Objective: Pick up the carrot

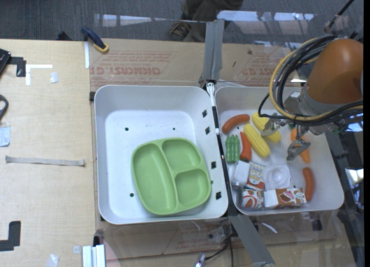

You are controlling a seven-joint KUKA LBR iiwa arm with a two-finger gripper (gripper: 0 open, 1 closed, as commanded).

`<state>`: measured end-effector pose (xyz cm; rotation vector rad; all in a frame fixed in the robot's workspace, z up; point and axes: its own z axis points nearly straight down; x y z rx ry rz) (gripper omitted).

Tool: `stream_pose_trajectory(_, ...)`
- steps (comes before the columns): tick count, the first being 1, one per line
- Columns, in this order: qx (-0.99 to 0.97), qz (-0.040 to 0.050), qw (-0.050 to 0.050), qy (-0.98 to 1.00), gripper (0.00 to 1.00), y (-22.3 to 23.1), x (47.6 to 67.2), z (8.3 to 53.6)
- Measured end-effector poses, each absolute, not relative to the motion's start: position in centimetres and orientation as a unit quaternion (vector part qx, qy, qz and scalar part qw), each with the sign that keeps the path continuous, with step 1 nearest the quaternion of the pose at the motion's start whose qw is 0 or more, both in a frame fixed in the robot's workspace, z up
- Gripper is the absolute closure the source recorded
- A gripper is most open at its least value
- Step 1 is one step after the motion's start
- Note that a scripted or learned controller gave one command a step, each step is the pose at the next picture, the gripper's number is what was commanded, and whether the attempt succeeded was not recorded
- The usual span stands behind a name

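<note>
Carrot [245, 147], orange, slender, tapered, beside green vegetable [232, 148]

The bench [43, 138] carries two white bins: the left bin [107, 162] and the right bin [329, 199], touching along its middle. Near the bench's left edge lies a strip [45, 160], perhaps tape.

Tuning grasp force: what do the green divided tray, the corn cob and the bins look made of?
Green tray: looks like moulded plastic, matte, one even colour with rounded compartment walls.
Corn cob: probably toy plastic, uniform yellow with a slight sheen; hard or soft can't be told.
Bins: white plastic by the look, smooth with soft glare and rounded corners.
</note>
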<state>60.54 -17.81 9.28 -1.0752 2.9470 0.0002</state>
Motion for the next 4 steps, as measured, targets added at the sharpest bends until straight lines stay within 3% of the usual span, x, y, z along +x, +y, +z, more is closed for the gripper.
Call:
stream_pose_trajectory(1, -0.506, 0.0103, 0.004, 0.862, 0.00, -20.7, 61.4, 9.2)
stream_pose_trajectory(2, -0.505, 0.0033, 0.007, 0.863, 1.00, -21.0, 61.7, 10.3)
stream_pose_trajectory(3, -0.505, 0.0039, 0.007, 0.863, 0.00, -20.9, 61.7, 10.3)
stream_pose_trajectory(4, -0.503, 0.0031, 0.011, 0.864, 1.00, -20.9, 61.8, 11.3)
